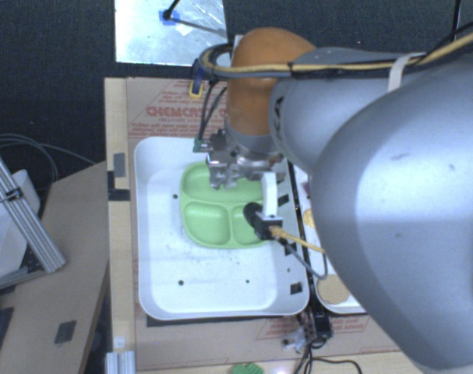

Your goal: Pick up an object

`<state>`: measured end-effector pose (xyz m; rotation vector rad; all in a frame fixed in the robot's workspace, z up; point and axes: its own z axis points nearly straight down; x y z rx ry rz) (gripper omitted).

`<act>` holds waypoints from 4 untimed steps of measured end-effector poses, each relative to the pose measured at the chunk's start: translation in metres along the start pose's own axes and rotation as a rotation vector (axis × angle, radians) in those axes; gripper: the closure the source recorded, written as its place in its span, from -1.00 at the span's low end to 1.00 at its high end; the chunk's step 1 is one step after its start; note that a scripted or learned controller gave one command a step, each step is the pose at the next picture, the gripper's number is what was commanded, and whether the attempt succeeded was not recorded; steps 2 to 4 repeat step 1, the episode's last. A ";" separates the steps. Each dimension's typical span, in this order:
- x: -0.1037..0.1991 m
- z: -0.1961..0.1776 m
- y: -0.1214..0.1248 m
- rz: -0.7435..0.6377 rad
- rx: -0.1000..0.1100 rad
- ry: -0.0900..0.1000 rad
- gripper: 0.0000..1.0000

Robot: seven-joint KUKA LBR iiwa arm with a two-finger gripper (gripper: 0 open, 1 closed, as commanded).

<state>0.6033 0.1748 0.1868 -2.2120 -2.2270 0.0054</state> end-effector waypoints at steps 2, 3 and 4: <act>-0.031 -0.041 0.026 0.008 -0.010 0.000 1.00; -0.031 -0.041 0.026 0.008 -0.010 0.000 1.00; -0.031 -0.041 0.026 0.008 -0.010 0.000 1.00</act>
